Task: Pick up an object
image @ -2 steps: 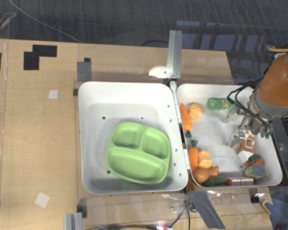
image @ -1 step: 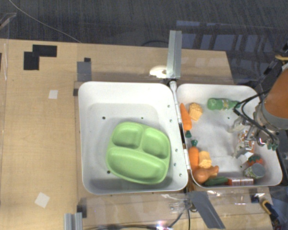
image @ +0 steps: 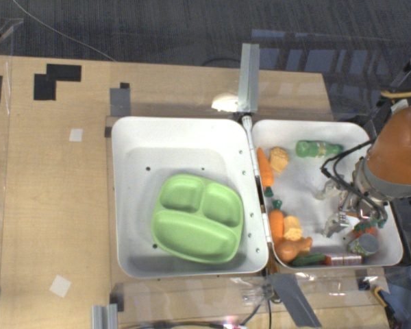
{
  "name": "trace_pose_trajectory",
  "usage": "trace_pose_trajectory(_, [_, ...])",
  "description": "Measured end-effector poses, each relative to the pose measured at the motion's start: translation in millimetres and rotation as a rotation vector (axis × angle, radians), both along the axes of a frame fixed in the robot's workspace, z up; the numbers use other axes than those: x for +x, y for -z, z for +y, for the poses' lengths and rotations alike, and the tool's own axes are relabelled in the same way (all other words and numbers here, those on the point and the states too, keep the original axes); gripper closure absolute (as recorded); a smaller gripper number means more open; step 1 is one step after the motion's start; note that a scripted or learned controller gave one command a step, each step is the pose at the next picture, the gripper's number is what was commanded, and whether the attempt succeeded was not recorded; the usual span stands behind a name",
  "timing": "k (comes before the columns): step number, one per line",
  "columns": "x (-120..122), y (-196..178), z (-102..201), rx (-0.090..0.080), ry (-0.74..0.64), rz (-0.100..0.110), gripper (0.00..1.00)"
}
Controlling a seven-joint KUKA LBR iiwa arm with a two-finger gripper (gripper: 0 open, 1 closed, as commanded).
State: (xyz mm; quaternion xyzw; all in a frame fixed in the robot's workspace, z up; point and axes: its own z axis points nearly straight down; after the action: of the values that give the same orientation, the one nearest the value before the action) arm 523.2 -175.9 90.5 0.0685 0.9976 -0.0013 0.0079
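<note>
Right bin (image: 308, 132): loose toy food scattered. Orange carrot (image: 264, 168) along left wall, yellow piece (image: 279, 158) just beside it at 3 o'clock, green bottle (image: 318, 148) toward 12 o'clock, orange-yellow cluster (image: 288, 233) at 7 o'clock. Gripper (image: 344, 219) low over bin's 4 o'clock zone; finger state cannot tell, nothing seen clamped. Left bin (image: 178, 132): green divided plate (image: 198, 217) toward 6 o'clock.

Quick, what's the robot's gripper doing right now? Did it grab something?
Gripper: low in the right bin, beside the toy food; whether it is open, closed or holding anything cannot be told.
</note>
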Motion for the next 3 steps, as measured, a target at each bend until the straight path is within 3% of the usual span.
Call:
trace_pose_trajectory(1, [-29.7,-1.3,87.5,0.002,-0.033,-0.005,0.00])
trace_pose_trajectory(3, [-25.7,-1.0,91.0,0.005,0.205,-0.006,0.00])
